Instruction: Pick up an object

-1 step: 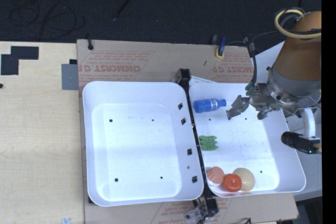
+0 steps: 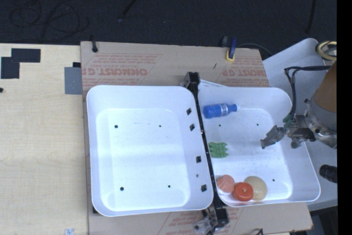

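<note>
The right bin [image 2: 275, 97] holds a blue bottle [image 2: 219, 110] lying on its side at the back left. A small green object [image 2: 218, 149] lies near the divider. At the front sit a pink piece [image 2: 224, 182], a red round piece [image 2: 243, 191] and a pale tan round piece [image 2: 257, 186], close together. My gripper [image 2: 273, 137] hovers over the right side of this bin, reaching in from the right, with nothing visible between its fingers. It stands well right of the green object and behind the tan piece.
The left bin [image 2: 104, 97] lies beside the right one, with a black clip strip [image 2: 199, 135] along the shared edge. Cardboard [image 2: 143, 63] lies under both bins. A pale wooden bench top [image 2: 38, 146] stretches to the left.
</note>
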Available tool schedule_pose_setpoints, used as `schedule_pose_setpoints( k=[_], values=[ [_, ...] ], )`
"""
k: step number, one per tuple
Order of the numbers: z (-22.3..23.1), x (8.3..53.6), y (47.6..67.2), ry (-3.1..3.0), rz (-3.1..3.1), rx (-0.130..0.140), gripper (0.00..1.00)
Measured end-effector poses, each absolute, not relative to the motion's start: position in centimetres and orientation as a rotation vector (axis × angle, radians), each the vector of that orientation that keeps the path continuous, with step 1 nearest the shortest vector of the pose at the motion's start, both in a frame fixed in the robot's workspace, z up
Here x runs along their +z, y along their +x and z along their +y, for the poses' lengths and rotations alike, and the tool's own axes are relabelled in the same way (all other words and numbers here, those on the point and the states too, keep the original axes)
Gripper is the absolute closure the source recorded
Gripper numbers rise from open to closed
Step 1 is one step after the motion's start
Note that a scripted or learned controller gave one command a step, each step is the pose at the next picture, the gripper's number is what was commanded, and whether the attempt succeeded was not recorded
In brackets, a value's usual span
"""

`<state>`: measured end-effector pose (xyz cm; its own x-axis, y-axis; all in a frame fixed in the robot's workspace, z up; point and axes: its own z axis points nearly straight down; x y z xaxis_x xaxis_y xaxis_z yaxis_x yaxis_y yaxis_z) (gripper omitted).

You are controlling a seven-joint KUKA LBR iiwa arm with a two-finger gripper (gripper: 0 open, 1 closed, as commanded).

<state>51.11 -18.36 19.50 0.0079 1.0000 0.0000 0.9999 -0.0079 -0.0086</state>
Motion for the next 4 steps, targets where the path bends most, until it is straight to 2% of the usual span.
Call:
schedule_pose_setpoints(
  k=[1, 2, 3, 4],
  values=[
    [-17.9, 19.8, 51.4, -2.222, -2.217, 0.002, 0.00],
    [-21.7, 32.1, 47.5, -2.234, -2.225, -0.004, 0.00],
    [-21.4, 32.3, 47.6, -2.221, -2.219, 0.003, 1.00],
    [-21.4, 35.9, 47.6, -2.221, -2.225, -0.001, 1.00]
  ],
)
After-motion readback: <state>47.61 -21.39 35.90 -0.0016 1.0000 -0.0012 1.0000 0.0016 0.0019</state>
